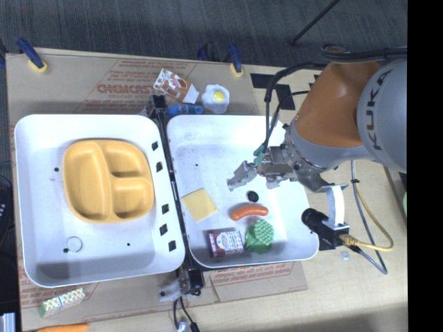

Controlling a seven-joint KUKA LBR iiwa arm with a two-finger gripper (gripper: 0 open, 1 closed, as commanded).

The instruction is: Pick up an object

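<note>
Carrot [248, 211] lies lengthwise left-to-right in the right bin [208, 126], below the end effector [242, 176], whose fingers stand apart, empty.

Arm [346, 116] reaching leftward, wrist low — tilted

- A counter [387, 282] of pale wood fills the lower and middle part of the picture.
- A brown cardboard sheet [124, 81] with red printing lies flat on the counter, its far edge near the counter's far edge.
- Blue clamps [31, 54] grip the far edge of the cardboard sheet, one at its left corner, another pair [232, 55] farther right.
- Beyond the cardboard sheet's far edge, dark grey carpeted floor [138, 9] stretches across the top.
- A thin dark rod [325, 11] slants over the floor, beyond the sheet's right end.
- Lighting is even and soft.
</note>
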